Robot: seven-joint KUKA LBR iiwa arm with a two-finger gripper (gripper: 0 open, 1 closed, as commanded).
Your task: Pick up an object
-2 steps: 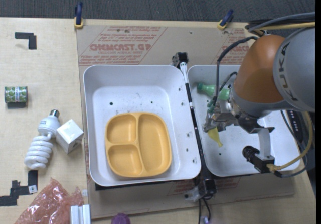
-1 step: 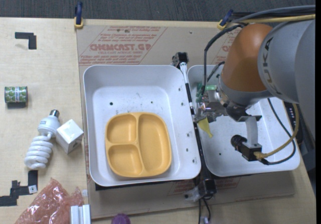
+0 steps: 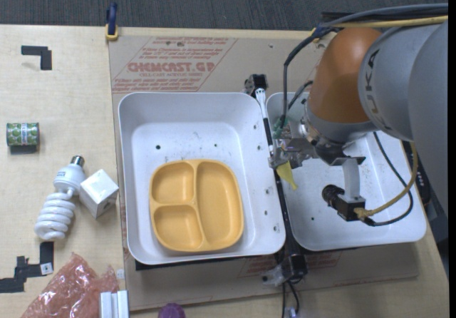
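Observation:
My gripper (image 3: 284, 157) hangs over the left edge of the right bin (image 3: 320, 234), close to the wall shared with the left bin. A small yellow piece (image 3: 288, 175) sticks out from between its fingertips, so the gripper is shut on it. The grey arm with its orange band (image 3: 342, 81) covers much of the right bin. In the left bin (image 3: 142, 124) a yellow three-compartment plate (image 3: 196, 204) lies flat, toward the front.
A black cable fitting (image 3: 343, 202) hangs off the wrist over the right bin's floor. On the bench to the left lie a spiral light bulb (image 3: 58, 199), a white cube (image 3: 99, 192), a green can (image 3: 23, 135) and a pink mesh bag (image 3: 68, 288).

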